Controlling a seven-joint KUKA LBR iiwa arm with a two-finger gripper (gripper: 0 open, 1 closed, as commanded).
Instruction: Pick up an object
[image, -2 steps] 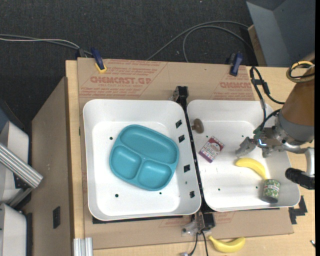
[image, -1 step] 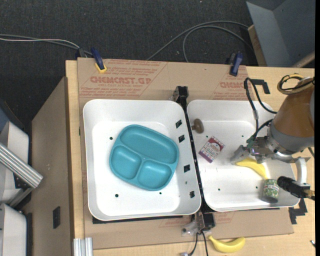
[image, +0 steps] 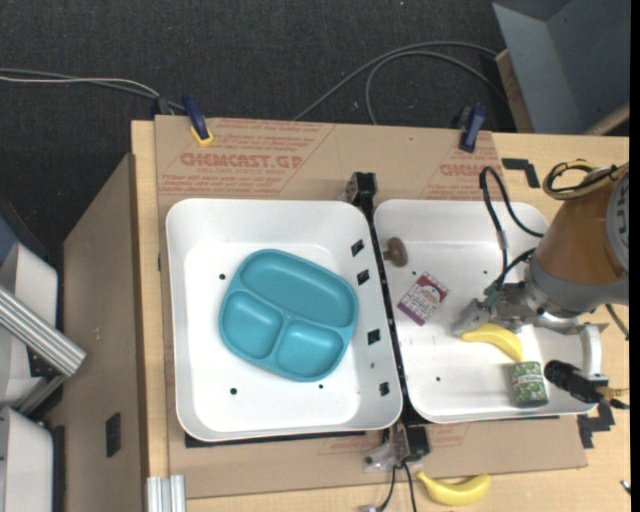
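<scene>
In the right bin (image: 450, 400) lie a yellow banana (image: 499, 341), a purple and white packet (image: 421, 298), a small green box (image: 527, 384) and a small brown lump (image: 396, 252). My gripper (image: 487, 314) hangs low in this bin, right over the banana's upper edge and to the right of the packet. The wrist and its orange band (image: 580, 240) hide what lies behind the gripper. Whether the gripper touches the banana cannot be made out.
The left bin (image: 190, 300) holds a teal divided plate (image: 288, 314). A black divider with clips (image: 378, 300) runs between the bins. Black cables (image: 500, 215) hang over the right bin's far side. Another banana (image: 456, 488) lies off the bench's front edge.
</scene>
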